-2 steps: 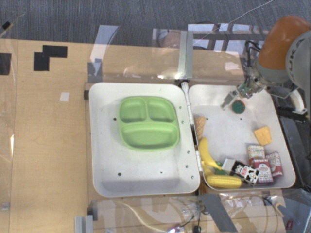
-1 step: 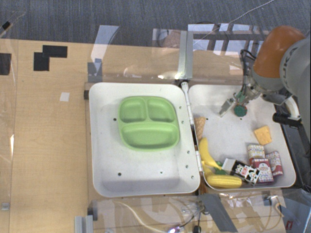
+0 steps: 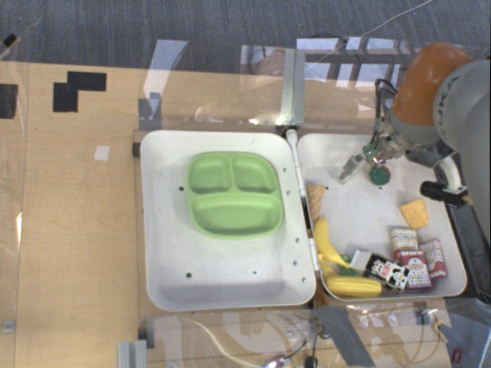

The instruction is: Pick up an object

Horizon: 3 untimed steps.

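My gripper (image 3: 369,162) hangs over the back of the right bin (image 3: 360,205), under the grey arm with its orange band (image 3: 420,83). A small dark-green round piece (image 3: 379,176) sits right at the gripper's tip; I cannot tell whether it is held or lies on the bin floor. Loose objects lie nearer the front of this bin: an orange wedge (image 3: 415,213), a yellow banana (image 3: 325,240), a yellow corn cob (image 3: 354,286), a black-and-white carton (image 3: 386,272), two red-labelled packs (image 3: 418,259) and a tan piece (image 3: 315,198).
The left bin (image 3: 165,267) holds a green divided plate (image 3: 234,192). A metal rail (image 3: 301,198) separates the two bins. A black bracket (image 3: 443,192) juts in at the right bin's far side. Bare bin floor lies between the gripper and the objects.
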Each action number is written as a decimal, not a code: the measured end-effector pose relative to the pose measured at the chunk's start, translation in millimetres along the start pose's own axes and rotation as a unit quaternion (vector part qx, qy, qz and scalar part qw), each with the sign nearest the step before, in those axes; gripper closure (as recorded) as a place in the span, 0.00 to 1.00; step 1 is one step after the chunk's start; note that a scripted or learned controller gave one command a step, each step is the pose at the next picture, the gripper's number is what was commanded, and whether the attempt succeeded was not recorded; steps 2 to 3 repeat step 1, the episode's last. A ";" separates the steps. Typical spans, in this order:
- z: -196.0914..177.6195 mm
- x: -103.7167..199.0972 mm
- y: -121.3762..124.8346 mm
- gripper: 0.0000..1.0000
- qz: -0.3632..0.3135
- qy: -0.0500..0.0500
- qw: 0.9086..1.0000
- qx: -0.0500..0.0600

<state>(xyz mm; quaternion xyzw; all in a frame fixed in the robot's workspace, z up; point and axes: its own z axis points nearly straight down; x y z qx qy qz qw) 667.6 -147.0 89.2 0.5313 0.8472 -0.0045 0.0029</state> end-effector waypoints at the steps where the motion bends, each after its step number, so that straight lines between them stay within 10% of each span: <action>1: 0.8 5.1 2.9 0.00 0.021 0.001 1.000 -0.001; 3: 0.8 5.1 2.9 0.00 0.021 0.001 1.000 -0.001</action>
